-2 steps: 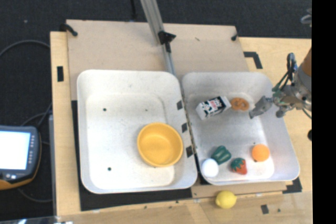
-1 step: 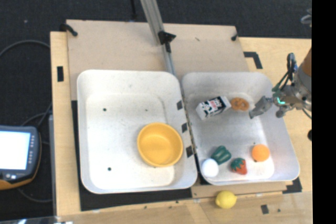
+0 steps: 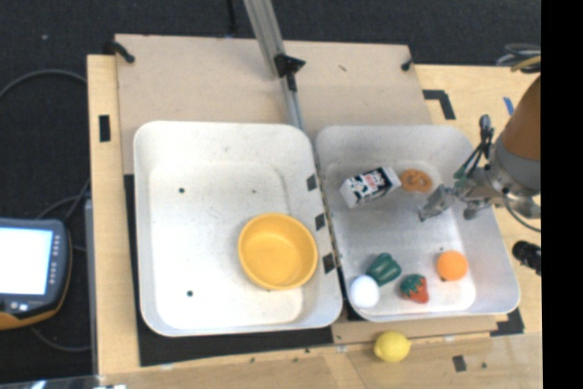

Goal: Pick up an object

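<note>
The right bin (image 3: 483, 287) holds a small black-and-white carton (image 3: 371, 185) lying on its side, a brown round piece (image 3: 416, 180), an orange ball (image 3: 452, 265), a green item (image 3: 384, 268), a red item (image 3: 414, 288) and a white ball (image 3: 364, 291). My gripper (image 3: 452, 205) hovers over the right side of this bin, right of the brown piece and above the orange ball. It is open, with nothing between its fingers (image 3: 432, 207).
A yellow bowl (image 3: 278, 250) sits in the left bin (image 3: 182, 168). A yellow lemon (image 3: 392, 346) lies on the bench in front of the right bin. A slanted metal rail (image 3: 260, 5) rises behind the bins. A tablet (image 3: 27, 269) rests at far left.
</note>
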